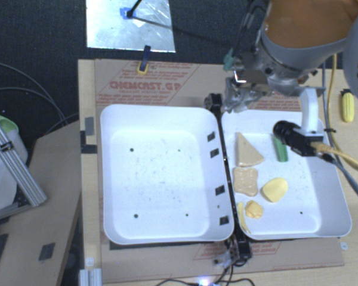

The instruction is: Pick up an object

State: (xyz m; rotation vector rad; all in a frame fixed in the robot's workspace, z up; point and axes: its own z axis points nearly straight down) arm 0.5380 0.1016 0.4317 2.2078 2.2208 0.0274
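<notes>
Overhead slanted view of the bench. A brown cardboard sheet (161,79) under the bins carries red printing that reads roughly "QUEMCAST"; its last characters are unclear. On it sit two shallow white plastic bins side by side: the left bin (116,130) with a speckled floor, and the right bin (328,216), which holds all the loose objects. The grey arm with its orange band (313,16) enters from the upper right and hangs over the far rim of the right bin, near the divider between the bins. The gripper (238,97) sits low at that far inner corner; whether it is spread or closed cannot be told, and nothing is seen in it.

Objects in the right bin: a beige triangular wedge (248,151) lies nearest the gripper, just toward the camera from it. Next comes a tan toast-like square (246,181), touching the wedge's base. A yellow rounded lump (275,189) lies beside the square, and a small yellow piece (253,210) lies nearer the front rim. A short green stick (281,149) lies right of the wedge, partly under a black fitting (295,137) on the arm.
</notes>
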